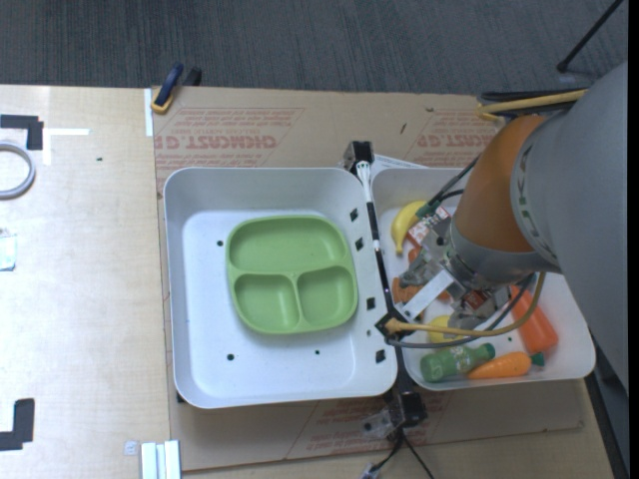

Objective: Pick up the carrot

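Arm [574,178]: thick, smooth, rounded grey shell, matte with soft highlights. Orange band [494,193] wraps it above the wrist, broad and glossy. Below the band a darker grey wrist ring [489,257]. Claw [439,292] end is a cluttered mix of white and silver metal parts, with small red and dark bits; details too small to tell. Thin black cables [449,200] loop along the wrist, and a yellowish cable [449,322] curves under the claw assembly.

A divided plate [293,273] lies in the left bin [190,297]; the carrot [501,366] in the right bin [574,352].
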